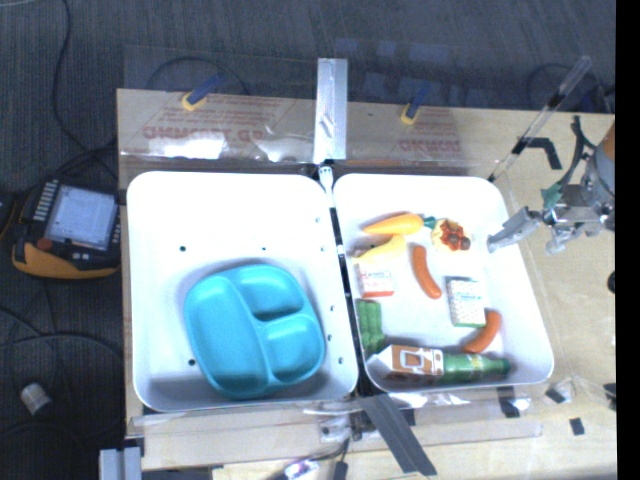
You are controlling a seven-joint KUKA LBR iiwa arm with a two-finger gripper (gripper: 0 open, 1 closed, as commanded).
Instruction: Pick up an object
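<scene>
1. Left bin [150, 268]: held one blue divided tray [255, 328].
2. Right bin [520, 298]: held the pickable items.
3. Green bottle [450, 364]: lay flat along the bin's near wall, long axis left-right, brown-labelled end pointing left. Judged the likeliest target; the grasp should come straight down, closing across the narrow body near mid-length and keeping clear of the wall.
4. Sausage [427, 270]: lay mid-bin, long axis near-far.
5. Gripper [512, 230]: hovered at the right bin's far right rim, above the contents, holding nothing; finger state cannot be told.
</scene>
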